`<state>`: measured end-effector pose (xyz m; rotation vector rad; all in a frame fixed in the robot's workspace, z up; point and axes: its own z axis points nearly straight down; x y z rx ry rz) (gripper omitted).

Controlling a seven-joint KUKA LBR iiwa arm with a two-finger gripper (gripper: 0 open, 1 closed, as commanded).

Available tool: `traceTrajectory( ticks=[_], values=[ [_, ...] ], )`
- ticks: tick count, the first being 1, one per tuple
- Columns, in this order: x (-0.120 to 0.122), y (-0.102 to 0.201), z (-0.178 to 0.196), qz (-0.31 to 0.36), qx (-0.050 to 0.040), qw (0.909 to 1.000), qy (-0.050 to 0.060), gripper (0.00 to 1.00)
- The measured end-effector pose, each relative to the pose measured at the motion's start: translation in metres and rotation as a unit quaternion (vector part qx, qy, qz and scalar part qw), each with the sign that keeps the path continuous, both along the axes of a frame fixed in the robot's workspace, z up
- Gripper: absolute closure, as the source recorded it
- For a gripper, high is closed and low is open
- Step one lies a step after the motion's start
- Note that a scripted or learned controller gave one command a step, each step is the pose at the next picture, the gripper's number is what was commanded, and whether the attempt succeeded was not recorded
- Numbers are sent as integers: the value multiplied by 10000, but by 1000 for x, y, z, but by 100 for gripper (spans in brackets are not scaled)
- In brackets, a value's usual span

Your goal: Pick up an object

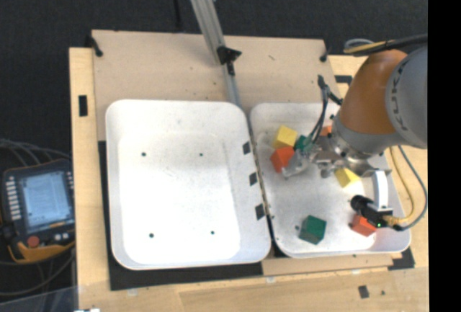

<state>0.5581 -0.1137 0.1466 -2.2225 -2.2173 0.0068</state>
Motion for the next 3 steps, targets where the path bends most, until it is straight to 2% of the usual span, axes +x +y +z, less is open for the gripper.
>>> traceTrajectory(
  ticks=[1,2,3],
  values=[
    [2,1,14,-24,5,10000,-51,100],
    [5,-9,75,-18,-3,10000,-64,100],
    [6,-10,114,26,2,10000,-54,100]
  ],
)
